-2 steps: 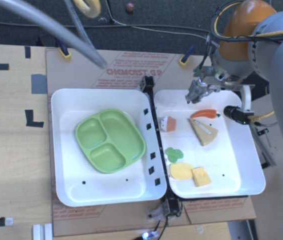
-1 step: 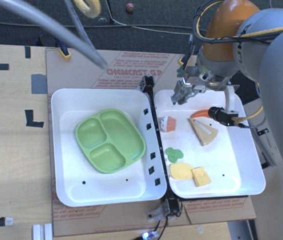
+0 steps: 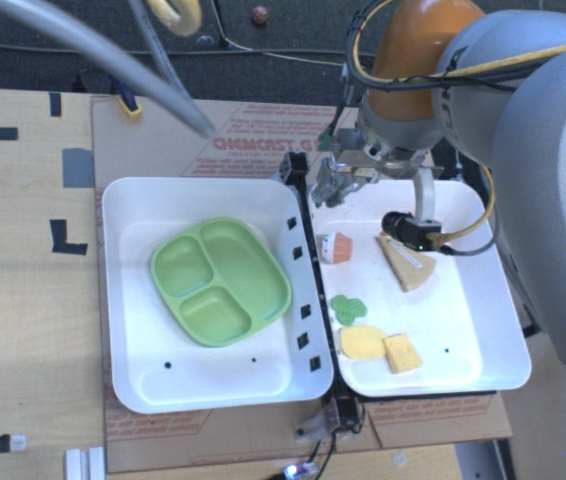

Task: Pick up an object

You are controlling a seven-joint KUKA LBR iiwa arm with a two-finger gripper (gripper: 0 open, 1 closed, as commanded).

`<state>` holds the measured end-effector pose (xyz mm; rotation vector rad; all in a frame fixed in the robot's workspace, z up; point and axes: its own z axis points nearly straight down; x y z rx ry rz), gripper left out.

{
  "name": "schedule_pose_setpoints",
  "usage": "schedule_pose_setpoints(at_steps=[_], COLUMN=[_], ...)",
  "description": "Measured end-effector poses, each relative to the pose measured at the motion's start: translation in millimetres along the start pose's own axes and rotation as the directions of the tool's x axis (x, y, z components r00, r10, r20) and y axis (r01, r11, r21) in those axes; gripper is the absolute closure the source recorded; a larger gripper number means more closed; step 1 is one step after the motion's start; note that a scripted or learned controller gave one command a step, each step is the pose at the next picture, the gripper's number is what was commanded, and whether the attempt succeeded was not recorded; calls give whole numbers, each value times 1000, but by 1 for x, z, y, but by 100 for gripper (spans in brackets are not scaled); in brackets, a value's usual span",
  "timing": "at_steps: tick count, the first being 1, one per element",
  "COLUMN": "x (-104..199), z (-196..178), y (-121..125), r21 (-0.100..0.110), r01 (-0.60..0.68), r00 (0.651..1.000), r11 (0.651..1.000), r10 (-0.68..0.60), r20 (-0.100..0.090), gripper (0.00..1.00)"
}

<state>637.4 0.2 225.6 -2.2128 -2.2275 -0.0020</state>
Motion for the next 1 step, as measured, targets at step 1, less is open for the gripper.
schedule_pose_setpoints(at_steps=[1], x=[54], z=[12], y=[2], r21=[3], r01=[0], r00=[1000], r11=[1000], r10=[0], r20=[1], gripper=[100])
